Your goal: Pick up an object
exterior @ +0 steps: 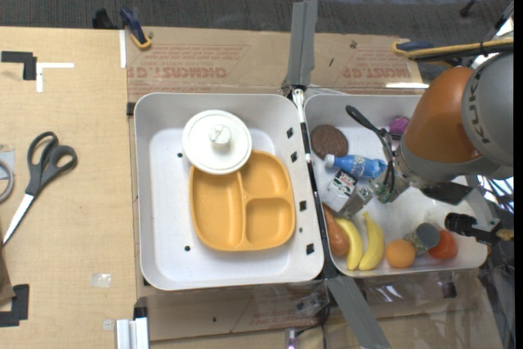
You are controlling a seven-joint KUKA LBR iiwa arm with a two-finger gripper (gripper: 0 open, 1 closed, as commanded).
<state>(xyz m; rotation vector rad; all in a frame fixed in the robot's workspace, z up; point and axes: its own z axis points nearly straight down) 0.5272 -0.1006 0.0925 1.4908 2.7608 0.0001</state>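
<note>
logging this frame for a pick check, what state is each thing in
gripper: low in the right bin, over the small bottle; jaws hidden
small bottle: lying on its side
yellow tray: flat in the left bin
white lid: knob up, overlapping the tray's corner
bananas: lying flat
orange: resting beside the bananas
scissors: shut, on the bench

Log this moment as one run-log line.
arm: over right bin | gripper: beside blue bottle | grasp: unconfirmed

Two white bins [147,200], two bananas [364,241], one scissors [41,167], one yellow tray [243,204].
</note>
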